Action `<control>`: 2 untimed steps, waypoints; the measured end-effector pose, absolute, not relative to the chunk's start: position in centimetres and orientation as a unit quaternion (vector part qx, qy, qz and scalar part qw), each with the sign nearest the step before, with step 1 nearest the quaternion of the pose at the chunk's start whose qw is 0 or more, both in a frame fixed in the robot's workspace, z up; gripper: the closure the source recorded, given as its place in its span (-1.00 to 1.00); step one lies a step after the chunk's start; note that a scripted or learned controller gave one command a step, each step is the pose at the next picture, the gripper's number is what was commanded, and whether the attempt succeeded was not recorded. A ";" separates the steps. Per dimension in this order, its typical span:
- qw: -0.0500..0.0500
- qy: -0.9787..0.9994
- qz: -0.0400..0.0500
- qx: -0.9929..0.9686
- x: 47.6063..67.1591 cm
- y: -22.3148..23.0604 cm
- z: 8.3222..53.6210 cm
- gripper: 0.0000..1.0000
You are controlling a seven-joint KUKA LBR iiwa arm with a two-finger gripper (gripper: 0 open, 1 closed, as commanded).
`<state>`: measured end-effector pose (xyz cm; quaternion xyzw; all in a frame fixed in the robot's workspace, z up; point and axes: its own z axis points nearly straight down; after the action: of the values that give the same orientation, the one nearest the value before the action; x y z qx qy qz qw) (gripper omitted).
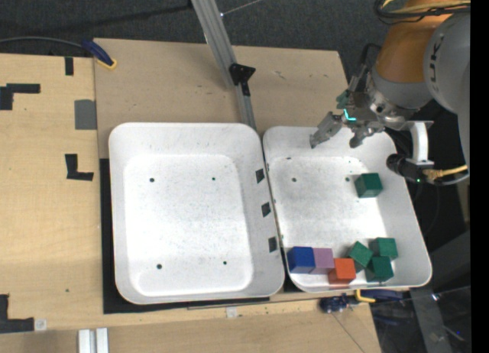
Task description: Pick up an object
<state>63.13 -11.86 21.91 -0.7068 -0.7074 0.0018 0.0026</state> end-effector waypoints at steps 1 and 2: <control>0.000 -0.708 0.000 -0.707 63.2 -11.9 22.2 -1.00; 0.003 -0.707 0.003 -0.707 62.5 -12.4 16.2 -1.00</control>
<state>62.48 -12.40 16.17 -0.7070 -0.7072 0.0030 0.0028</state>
